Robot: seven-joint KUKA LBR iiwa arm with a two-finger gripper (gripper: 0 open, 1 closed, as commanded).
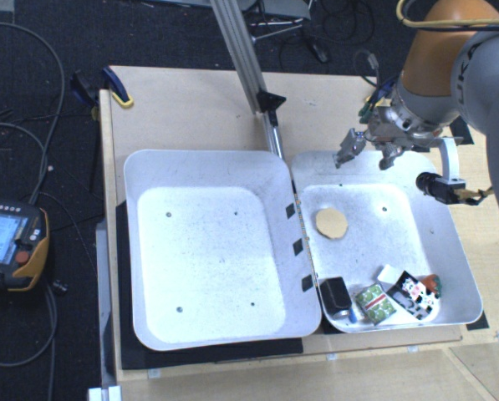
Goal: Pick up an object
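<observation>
Dark carpet strewn with black cables surrounds a pale wooden tabletop (190, 98) carrying two shallow white plastic bins side by side, as a grey robot arm with an orange band (450, 40) reaches in from the right. Its two-finger tool (368, 151) hangs over the far edge of the right-hand bin (399, 203), fingers spread apart with nothing between them. Nearest to it in that bin lies a round tan disc, flat like a biscuit (331, 223), alone on bare floor toward the bin's left side. Well apart from the disc, clustered in the near corner, sit a small black rectangular block (335, 294), a green patterned packet (375, 302) and a black-white-and-red printed item (418, 293), touching or almost touching one another. The left-hand bin (203, 245) sits beside it, and a yellow-and-black handheld controller (11, 245) rests off the tabletop at far left.

The pick looks not yet begun. The disc seems the cleanest target: it stands free on all sides, so the tool could be brought nearer and left until centred above it, then lowered straight with the fingers straddling its rim. Because it lies so flat, the fingers would probably need to reach almost to the bin floor before closing, or they may slide over the top. The crowded corner risks catching two things at once
</observation>
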